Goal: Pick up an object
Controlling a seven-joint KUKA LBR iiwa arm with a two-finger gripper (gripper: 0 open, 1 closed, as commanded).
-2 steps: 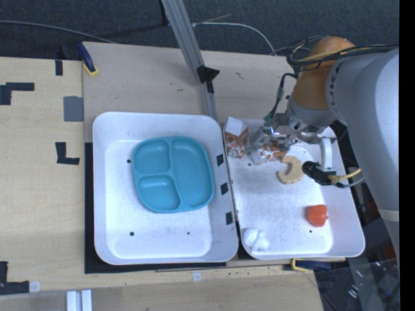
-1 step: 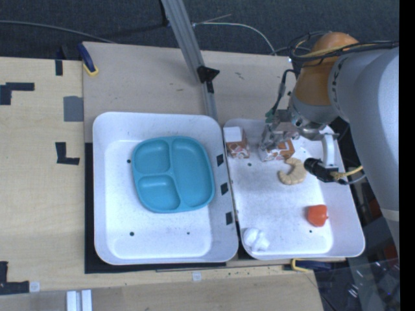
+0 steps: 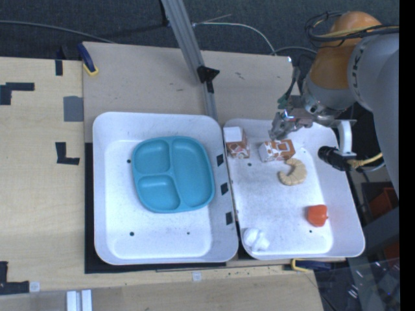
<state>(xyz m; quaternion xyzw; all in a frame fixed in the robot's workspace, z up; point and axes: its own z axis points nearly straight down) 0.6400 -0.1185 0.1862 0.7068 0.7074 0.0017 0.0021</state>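
Currently, in the camera view, the gripper [image 3: 280, 126] is hovering over the far edge of the right bin [image 3: 340, 235]; whether it is open or closed cannot be told. Just below it in the view, a small white-and-brown carton [image 3: 277, 151] is lying, long axis running roughly left-right. A tan crescent piece [image 3: 293, 173] is sitting just beyond it, probably touching.
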